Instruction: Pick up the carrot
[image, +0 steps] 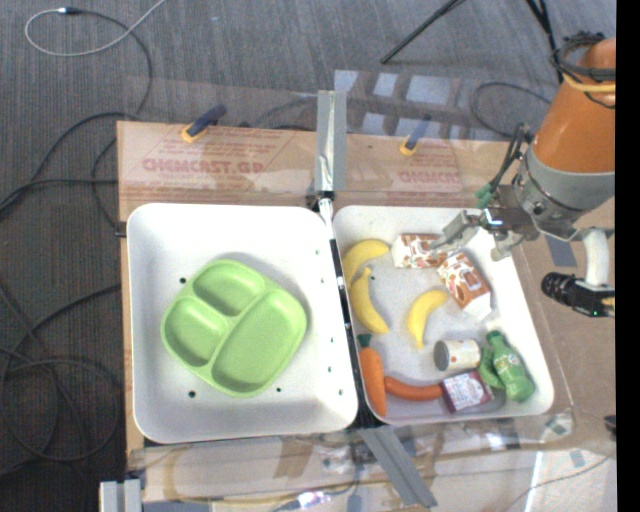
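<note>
The carrot lies at the front left corner of the right bin, orange with a green top pointing to the back. A second orange piece lies crosswise beside it. My gripper hangs over the back of the right bin, above two red-and-white cartons, far from the carrot. Its fingers are spread apart with nothing between them.
The right bin also holds three bananas, a white cup, a green bottle and a maroon can. A green divided plate sits in the left bin.
</note>
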